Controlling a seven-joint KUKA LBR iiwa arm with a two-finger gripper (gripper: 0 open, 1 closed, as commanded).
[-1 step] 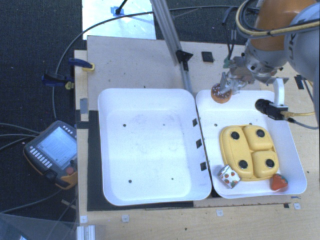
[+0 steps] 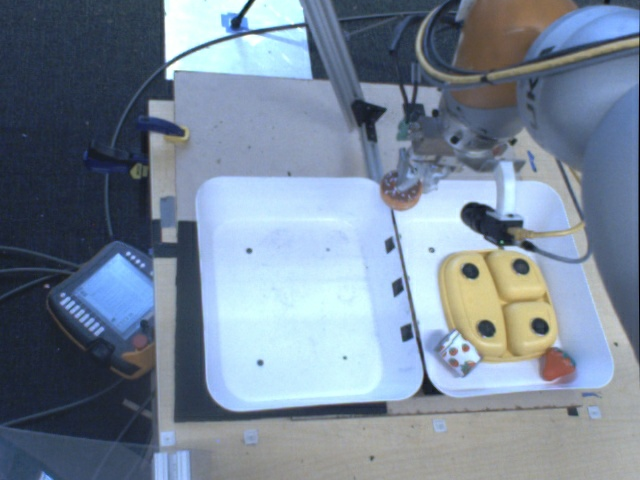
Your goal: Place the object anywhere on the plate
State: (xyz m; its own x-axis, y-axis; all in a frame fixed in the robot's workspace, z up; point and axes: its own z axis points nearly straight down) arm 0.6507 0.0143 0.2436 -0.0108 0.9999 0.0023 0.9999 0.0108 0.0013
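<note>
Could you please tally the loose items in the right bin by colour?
Yellow: 1, the sectioned plate
Red: 1, the small item at the plate's corner
White patterned: 1, the die-like cube
Brown: 1, the round piece under the gripper
Total: 4

You are looking at an evenly lit bench under soft overhead light, bright enough that the two white bins (image 2: 300, 298) wash out almost to flat white, with only faint grey shading along their rims. A hard glare patch sits on the shiny sheet (image 2: 240, 28) at the top, bleached pale blue-white, while the dark floor at the left stays dim and grainy. The picture is low in resolution and slightly soft throughout, and the arm (image 2: 560, 58) close to the camera looks blurred and oversized.
</note>
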